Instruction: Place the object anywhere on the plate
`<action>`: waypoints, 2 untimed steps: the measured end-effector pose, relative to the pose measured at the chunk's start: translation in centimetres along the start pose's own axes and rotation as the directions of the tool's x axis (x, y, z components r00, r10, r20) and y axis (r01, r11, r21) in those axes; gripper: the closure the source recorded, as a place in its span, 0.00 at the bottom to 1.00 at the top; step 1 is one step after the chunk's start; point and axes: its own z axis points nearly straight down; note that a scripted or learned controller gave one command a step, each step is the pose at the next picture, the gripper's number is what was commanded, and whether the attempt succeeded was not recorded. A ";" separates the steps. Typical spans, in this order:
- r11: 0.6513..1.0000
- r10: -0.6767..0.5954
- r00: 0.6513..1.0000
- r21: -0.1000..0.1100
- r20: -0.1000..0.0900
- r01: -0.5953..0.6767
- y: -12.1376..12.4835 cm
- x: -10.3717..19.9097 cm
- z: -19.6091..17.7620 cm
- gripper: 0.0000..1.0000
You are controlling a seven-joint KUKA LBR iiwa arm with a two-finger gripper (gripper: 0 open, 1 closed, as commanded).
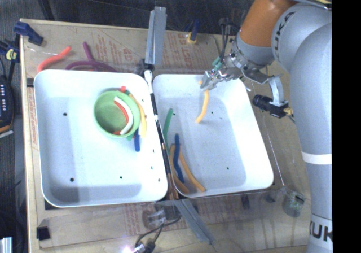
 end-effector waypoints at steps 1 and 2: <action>0.968 -0.251 0.968 0.004 -0.001 0.251 0.9 3.9 -1.7 1.00; 0.968 -0.251 0.968 0.004 -0.001 0.251 0.9 3.9 -1.7 0.00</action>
